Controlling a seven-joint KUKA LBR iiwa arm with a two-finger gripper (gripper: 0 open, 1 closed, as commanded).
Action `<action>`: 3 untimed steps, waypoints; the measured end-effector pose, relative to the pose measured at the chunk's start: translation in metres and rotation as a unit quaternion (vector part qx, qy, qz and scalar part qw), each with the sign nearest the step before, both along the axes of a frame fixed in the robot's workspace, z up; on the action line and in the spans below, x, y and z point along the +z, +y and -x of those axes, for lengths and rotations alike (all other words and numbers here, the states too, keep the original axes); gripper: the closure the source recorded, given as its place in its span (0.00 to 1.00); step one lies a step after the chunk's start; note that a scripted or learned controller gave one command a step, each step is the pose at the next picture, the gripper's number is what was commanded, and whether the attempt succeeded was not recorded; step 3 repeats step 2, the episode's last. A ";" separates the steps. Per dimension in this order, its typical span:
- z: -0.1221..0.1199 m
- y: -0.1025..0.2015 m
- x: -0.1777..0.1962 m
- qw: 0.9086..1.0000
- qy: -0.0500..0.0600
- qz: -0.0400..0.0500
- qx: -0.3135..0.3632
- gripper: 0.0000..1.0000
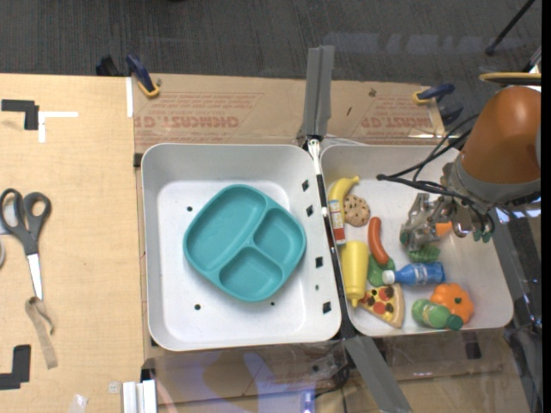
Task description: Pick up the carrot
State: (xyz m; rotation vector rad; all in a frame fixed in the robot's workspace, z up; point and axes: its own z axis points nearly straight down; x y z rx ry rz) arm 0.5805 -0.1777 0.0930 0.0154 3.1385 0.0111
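**End effector (443, 220) low over the carrot in the right bin**

The end effector sits down in the far-right part of the right bin (484, 269). The view does not let me tell how far open it is or whether it has hold of anything.

The table (77, 299) carries both bins. The left bin (159, 231) holds a teal divided plate (245, 243) and is well apart from the work. The arm (508, 136) comes in from the right, its orange band above the wrist, and points down and leftward into the right bin.

Most of the other toys lie left of and nearer than the end effector:
- a yellow bottle (354, 269)
- a banana (342, 188)
- a pizza slice (383, 302)
- a red sausage (377, 239)
- a blue bottle (419, 274)

The carrot (442, 227) shows as a small orange patch right at the end effector, partly covered by it. A green leafy tuft (422, 250), probably its top, lies just nearer and to the left. If so, its long axis runs from near-left to far-right, almost directly beneath the tool.

I judge the coming move to need little sideways travel. What matters is closing across that slanted axis and then lifting straight up, clear of the blue bottle just beside the tuft
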 end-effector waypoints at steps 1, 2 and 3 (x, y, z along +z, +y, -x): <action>0.013 -0.040 0.043 1.000 -0.002 0.002 0.028 1.00; 0.075 -0.022 0.043 0.998 0.001 0.003 0.062 1.00; 0.075 -0.022 0.043 0.998 0.001 0.003 0.062 1.00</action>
